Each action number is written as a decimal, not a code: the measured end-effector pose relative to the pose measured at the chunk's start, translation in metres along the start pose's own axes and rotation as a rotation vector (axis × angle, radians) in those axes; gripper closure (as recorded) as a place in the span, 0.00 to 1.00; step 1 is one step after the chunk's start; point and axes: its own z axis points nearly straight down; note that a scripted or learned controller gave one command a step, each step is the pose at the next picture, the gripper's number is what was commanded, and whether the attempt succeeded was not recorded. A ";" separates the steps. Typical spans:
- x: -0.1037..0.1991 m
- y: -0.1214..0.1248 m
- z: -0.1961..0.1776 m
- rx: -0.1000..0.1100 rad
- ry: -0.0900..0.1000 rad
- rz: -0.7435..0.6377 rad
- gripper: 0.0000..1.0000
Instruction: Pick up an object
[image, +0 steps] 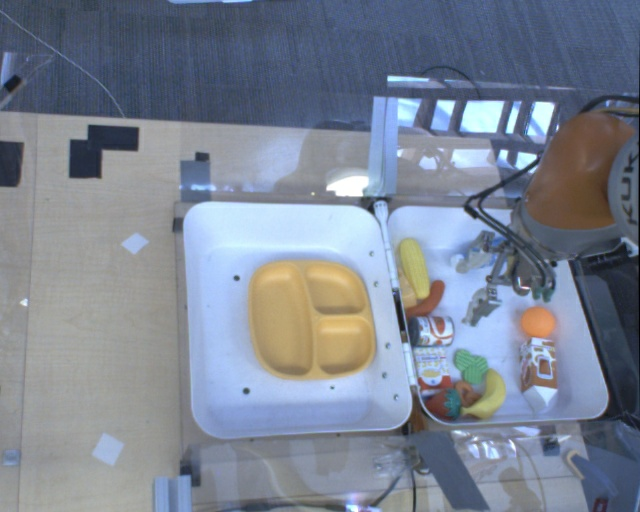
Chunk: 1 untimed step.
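Fingers (482, 277) spread, empty, above right bin (590, 395), near orange ball (538, 321).

The arm (585, 170) is reaching in from the right, its orange band showing broad and rounded at the upper right, with grey casing beside it at the frame edge. Dark cables are looping down from the band to the wrist. The gripper (484, 285) is hanging below and to the left, its two metal jaws standing apart with nothing between them.
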 end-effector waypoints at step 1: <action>-0.058 0.040 0.046 0.000 -0.012 0.098 0.00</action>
